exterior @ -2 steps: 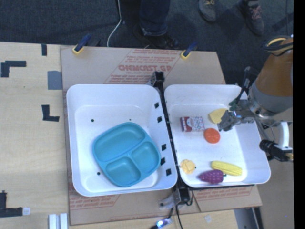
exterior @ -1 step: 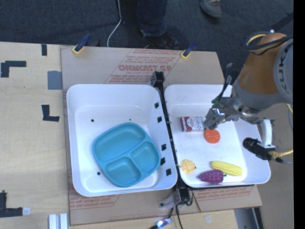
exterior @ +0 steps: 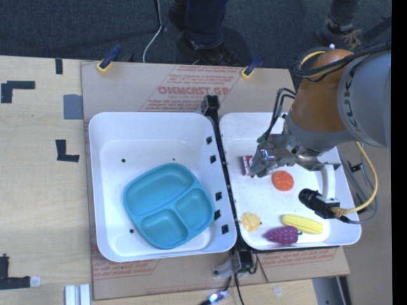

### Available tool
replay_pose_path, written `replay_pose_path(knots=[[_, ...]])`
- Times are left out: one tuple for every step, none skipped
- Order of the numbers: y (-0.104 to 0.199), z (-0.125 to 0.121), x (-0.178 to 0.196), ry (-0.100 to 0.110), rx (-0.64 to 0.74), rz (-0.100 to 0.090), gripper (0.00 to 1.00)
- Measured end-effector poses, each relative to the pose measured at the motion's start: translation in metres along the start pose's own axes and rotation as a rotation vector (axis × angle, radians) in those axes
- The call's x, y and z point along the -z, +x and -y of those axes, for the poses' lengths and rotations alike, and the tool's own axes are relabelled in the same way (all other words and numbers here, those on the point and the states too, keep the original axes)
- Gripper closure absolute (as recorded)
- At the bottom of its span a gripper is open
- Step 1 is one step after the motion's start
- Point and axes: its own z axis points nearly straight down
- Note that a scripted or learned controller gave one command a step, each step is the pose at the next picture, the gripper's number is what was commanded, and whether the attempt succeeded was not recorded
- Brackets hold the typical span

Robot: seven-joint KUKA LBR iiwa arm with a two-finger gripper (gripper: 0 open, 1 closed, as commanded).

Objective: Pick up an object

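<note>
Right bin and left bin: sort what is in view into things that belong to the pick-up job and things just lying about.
Belongs to the job:
gripper, low in the right bin
dark red item beside it
orange ball
yellow corn
purple grapes
small yellow piece

Just lying about:
blue divided tray in the left bin
yellow clamps on the cardboard

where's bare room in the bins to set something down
Left bin: a bare strip along the back, beyond the blue tray. Right bin: bare back-left corner. Crowded along its front: yellow piece, grapes, corn, with the orange and gripper mid-bin.
</note>
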Motion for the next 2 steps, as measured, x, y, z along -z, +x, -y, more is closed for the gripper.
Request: replay_pose_path(knots=[[0.061, 0.003, -0.007, 0.0, 0.002, 0.0, 1.0], [0.125, 0.005, -0.003, -0.001, 0.003, 0.0, 1.0]])
